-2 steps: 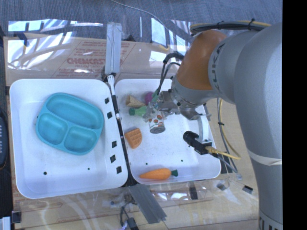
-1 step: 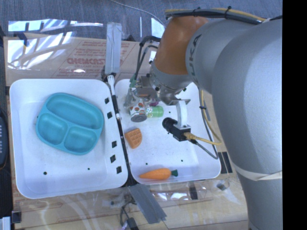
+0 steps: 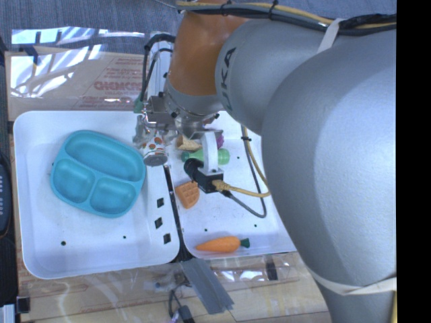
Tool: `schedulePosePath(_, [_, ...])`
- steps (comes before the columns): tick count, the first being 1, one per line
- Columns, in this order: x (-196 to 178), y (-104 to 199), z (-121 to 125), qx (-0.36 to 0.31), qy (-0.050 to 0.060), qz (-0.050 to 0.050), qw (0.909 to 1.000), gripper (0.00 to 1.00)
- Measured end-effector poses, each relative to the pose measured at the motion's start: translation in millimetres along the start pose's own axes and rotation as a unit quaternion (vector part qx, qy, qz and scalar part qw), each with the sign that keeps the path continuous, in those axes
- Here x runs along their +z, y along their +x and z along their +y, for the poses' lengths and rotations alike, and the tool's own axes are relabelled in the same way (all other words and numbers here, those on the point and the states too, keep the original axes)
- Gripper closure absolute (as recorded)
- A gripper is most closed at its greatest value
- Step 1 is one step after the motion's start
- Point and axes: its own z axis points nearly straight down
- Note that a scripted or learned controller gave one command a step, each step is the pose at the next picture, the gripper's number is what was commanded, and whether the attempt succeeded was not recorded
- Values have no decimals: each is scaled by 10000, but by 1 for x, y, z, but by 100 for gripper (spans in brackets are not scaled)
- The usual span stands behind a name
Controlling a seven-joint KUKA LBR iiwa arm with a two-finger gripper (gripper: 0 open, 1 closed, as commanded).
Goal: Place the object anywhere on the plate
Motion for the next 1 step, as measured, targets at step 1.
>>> schedulePosePath(1, [0,-4,0,24,6,-12,10000,0])
